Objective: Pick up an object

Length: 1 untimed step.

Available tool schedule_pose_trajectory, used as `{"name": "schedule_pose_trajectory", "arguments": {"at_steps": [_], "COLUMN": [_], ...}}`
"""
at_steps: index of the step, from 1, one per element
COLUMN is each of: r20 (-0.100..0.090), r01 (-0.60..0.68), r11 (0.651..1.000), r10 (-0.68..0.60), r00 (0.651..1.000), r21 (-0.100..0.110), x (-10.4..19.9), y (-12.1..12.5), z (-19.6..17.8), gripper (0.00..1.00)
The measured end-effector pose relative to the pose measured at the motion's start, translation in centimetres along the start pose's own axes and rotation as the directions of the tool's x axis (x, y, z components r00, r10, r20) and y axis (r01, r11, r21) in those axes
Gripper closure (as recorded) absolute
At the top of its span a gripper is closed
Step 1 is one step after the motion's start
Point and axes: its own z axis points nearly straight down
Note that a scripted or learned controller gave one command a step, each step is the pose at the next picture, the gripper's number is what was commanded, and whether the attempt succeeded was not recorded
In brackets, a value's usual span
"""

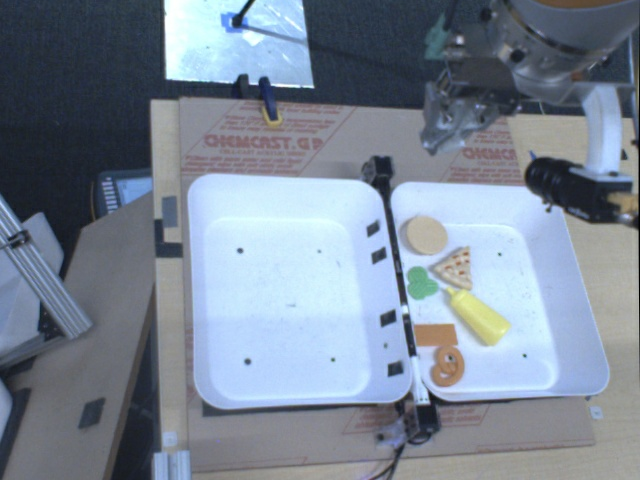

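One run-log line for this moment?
arm: raised above right bin | tool: nothing seen held | right bin: tan disc, pizza slice, yellow bottle, pretzel

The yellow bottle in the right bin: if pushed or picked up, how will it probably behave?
The yellow bottle lies on its side and looks rounded, so a push may roll it. Its smooth surface could slip from the pincer. It touches the pizza slice, which may shift too.

Robot arm [560, 18]: rounded grey metallic wrist housing beneath an orange band at the top. A dark cable runs beside it. The gripper [440, 133] is a grey, angular metal assembly.
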Motion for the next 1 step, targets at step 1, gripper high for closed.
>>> {"name": "schedule_pose_trajectory", "arguments": {"at_steps": [1], "r20": [0.002], "r01": [0.004], "r11": [1.000], "r10": [-0.004], "r00": [1.000], "r21": [0.015], "x": [6.60], "y": [-2.87], "z": [2.39], "gripper": [1.00]}}
